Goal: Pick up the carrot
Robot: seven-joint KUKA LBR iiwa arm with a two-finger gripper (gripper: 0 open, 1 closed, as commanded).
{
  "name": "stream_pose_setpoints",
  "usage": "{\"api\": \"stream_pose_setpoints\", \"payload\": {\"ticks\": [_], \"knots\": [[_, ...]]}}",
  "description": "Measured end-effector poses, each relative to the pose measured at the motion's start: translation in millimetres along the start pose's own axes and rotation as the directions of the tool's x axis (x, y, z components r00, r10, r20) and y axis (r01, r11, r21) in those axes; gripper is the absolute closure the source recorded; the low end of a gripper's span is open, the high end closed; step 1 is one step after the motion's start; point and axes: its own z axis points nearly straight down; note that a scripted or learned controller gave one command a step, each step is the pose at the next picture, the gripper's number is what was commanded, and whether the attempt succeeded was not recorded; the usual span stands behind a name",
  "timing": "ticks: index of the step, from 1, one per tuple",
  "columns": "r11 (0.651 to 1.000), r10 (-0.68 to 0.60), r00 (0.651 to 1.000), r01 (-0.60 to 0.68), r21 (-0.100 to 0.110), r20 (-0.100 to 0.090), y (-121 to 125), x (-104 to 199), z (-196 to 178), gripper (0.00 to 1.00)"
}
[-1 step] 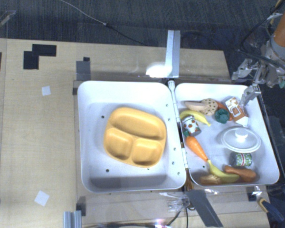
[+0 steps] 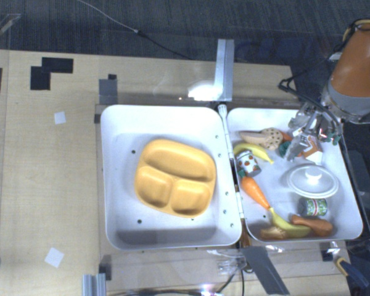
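Gripper (image 2: 303, 135) low over the far right part of the right bin (image 2: 351, 184), under the orange band of the arm (image 2: 356, 60); impossible to tell how wide it stands among the metal and wires. Just beside it, toward the bin's middle, a tan spotted toy (image 2: 263, 138) and something small and orange-red (image 2: 286, 145) touching that toy's end. Directly nearer the camera from the gripper, a white lidded pot (image 2: 312, 181), with a green-patterned can (image 2: 312, 207) lying against its near side. Carrot (image 2: 254, 191) well apart from the gripper, left of the pot, close to the divider between the bins, lying aslant with its tip toward the near wall. Beside the carrot's far end, a small red-and-white can (image 2: 248, 163) and a yellow banana (image 2: 254, 152). Off its near tip, a second banana (image 2: 288, 222), a brown sausage-like piece (image 2: 313, 225) and a tan lump (image 2: 272, 232). Nothing lying on the carrot itself. Across the divider, in the left bin (image 2: 120, 221), a yellow sectioned tray (image 2: 174, 177).
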Motion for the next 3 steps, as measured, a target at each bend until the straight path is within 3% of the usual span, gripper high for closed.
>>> {"api": "stream_pose_setpoints", "payload": {"ticks": [1, 2, 3], "knots": [[1.000, 0.020, 1.000, -0.020, -0.002, 0.014, 36, 44, 98, 0.00], [0.991, 0.134, 0.991, -0.134, -0.003, 0.004, 61, 131, 13, 0.00], [0.985, 0.171, 0.985, -0.171, -0.001, -0.001, 84, 161, 15, 0.00]]}}
